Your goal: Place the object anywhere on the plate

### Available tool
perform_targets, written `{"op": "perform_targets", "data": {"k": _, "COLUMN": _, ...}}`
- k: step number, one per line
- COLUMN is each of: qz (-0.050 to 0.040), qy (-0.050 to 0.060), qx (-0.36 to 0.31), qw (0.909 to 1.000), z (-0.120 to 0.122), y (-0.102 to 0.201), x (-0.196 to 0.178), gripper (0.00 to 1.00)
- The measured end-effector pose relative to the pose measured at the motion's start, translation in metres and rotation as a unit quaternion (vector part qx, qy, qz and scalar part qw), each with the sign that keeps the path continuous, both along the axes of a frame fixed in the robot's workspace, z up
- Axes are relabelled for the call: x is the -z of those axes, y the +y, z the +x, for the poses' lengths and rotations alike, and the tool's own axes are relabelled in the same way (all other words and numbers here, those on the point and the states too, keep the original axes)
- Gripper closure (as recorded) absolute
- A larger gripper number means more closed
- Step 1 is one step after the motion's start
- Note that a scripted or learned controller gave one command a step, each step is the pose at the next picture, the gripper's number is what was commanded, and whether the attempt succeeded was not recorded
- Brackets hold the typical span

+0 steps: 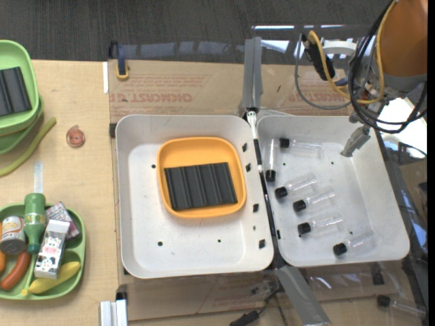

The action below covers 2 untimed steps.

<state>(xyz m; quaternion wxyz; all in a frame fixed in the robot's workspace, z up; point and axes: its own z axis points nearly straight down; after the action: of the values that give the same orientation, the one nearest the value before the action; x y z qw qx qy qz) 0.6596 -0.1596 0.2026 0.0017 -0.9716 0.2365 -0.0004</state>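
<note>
Reaching in from the right, a grey arm with a glossy orange band [406, 36] hangs over the far corner of the right bin [380, 243], its hand [355, 143] poised just above the white floor; whether the hand is spread or clenched cannot be told, and nothing is seen in its grip. Six clear plastic tubes with black caps [307, 201] lie scattered flat across that shallow, round-cornered bin. In the left bin [136, 243], a rounded-square orange plate [170, 156] carries a dark ribbed rectangular slab [200, 185] at its centre. The two bins sit touching side by side on brown cardboard [177, 90] over the pale wooden table [68, 100]. At far left, a green sectioned tray [71, 277] holds toy food.
</note>
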Motion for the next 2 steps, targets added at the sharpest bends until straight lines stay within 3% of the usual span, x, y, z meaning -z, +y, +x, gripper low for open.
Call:
{"op": "perform_targets", "data": {"k": 1, "qz": 0.0, "qy": -0.001, "qx": -0.139, "qw": 0.9902, "z": 0.0, "y": -0.033, "x": 0.023, "gripper": 0.0}}
{"op": "perform_targets", "data": {"k": 2, "qz": 0.0002, "qy": -0.001, "qx": -0.139, "qw": 0.9903, "z": 0.0, "y": -0.059, "x": 0.002, "gripper": 0.0}}
